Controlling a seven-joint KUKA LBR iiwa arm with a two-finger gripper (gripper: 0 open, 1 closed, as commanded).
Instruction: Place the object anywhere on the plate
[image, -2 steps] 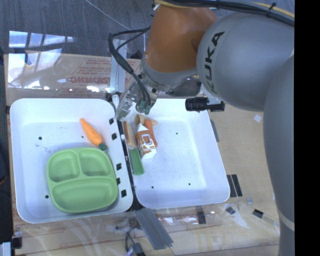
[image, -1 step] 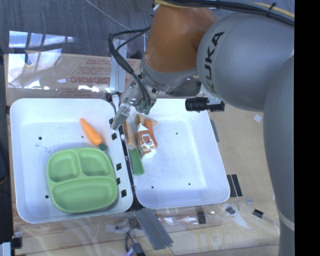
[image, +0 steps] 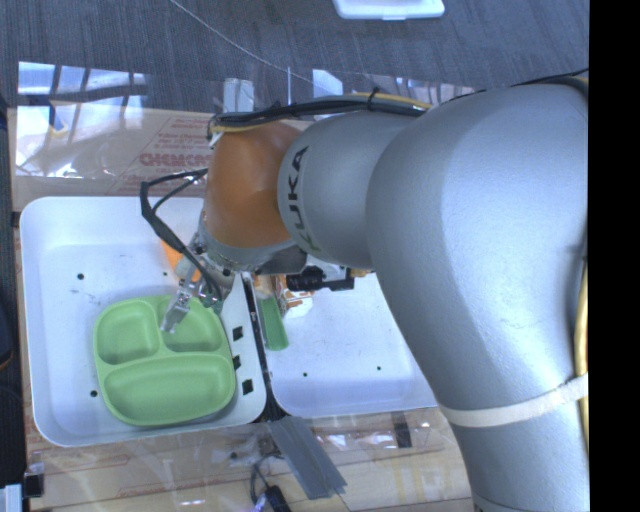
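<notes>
A: Where is the gripper (image: 180, 308)?

B: Over the top edge of the green plate (image: 160, 385) in the left bin (image: 50, 300).

A: Open or shut?

B: I cannot tell; it is too small.

A: And the object?

B: Maybe the green thing (image: 273, 325) just right of the plate. It looks light and stiff. Grab its middle.

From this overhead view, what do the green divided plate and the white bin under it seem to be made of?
The green plate looks like moulded plastic with a matte to satin finish: one even colour, rounded compartment walls, only soft highlights. The left white bin also looks like plastic, smooth and slightly glossy, with rounded corners and faint reflections; coated metal cannot be ruled out from its look alone.
</notes>
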